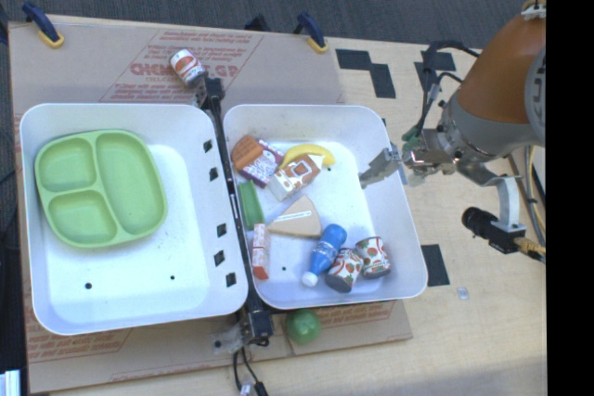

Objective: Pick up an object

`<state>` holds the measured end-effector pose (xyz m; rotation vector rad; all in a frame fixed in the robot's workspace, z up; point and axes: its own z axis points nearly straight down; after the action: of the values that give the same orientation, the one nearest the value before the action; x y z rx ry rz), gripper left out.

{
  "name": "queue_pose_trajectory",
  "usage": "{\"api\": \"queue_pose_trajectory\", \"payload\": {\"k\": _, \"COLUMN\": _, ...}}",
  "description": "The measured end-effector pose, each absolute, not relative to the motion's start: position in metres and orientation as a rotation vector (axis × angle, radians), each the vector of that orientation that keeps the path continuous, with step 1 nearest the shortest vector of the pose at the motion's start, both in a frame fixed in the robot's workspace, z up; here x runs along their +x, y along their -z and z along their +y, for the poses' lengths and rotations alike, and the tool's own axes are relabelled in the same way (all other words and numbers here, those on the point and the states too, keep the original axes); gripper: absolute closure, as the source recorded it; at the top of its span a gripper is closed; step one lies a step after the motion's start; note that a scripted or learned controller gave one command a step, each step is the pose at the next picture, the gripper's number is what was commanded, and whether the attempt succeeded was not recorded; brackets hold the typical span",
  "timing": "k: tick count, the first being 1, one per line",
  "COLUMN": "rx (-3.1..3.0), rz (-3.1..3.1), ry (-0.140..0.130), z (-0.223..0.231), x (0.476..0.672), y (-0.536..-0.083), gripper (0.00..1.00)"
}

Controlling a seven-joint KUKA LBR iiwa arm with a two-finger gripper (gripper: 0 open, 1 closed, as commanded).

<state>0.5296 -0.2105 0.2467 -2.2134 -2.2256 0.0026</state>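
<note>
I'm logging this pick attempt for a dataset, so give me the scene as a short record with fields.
gripper: gripper over the right bin's right edge, nothing visibly between its fingers
left bin: left bin holds a green divided tray
right bin: right bin holds a banana, blue bottle, wedge block, other small items
outside bins: small can on cardboard behind; green ball in front
</note>
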Motion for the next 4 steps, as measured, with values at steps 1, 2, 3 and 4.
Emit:
{"api": "queue_pose_trajectory", "payload": {"k": 1, "rx": -2.211, "rz": -2.225, "ry": -0.004, "z": -0.203, "x": 0.521, "y": -0.095, "gripper": 0.00}}
{"api": "queue_pose_trajectory", "payload": {"k": 2, "rx": -2.205, "rz": -2.231, "ry": -0.006, "z": -0.204, "x": 0.522, "y": -0.106, "gripper": 1.00}}
{"api": "queue_pose_trajectory", "payload": {"k": 3, "rx": -2.217, "rz": -2.230, "ry": 0.001, "z": -0.211, "x": 0.565, "y": -0.241, "gripper": 1.00}}
{"api": "queue_pose_trajectory", "payload": {"k": 4, "rx": -2.210, "rz": -2.228, "ry": -0.001, "z": -0.123, "x": 0.571, "y": -0.227, "gripper": 1.00}}
